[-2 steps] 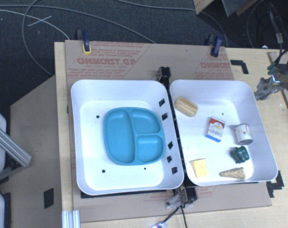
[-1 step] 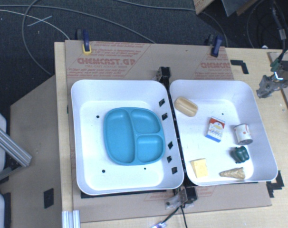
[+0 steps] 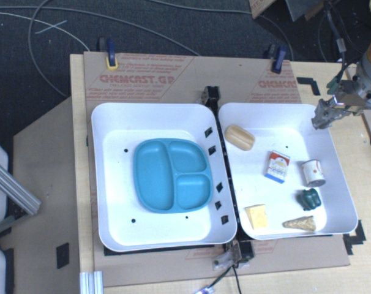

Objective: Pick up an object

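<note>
Blue divided plate (image 3: 172, 175) lies in a white bin (image 3: 106, 164).

We see two bins side by side on the bench (image 3: 142, 72). The left bin (image 3: 106, 164) holds a divided plate (image 3: 172, 175) at its centre. In the right bin (image 3: 338, 188), a bread roll (image 3: 239, 137) lies at ten o'clock, a small carton (image 3: 277, 166) near the centre, a can (image 3: 313, 172) at three, a small dark object (image 3: 309, 198) at four, a wedge (image 3: 299, 223) at five, and a block (image 3: 256, 215) at seven.
</note>
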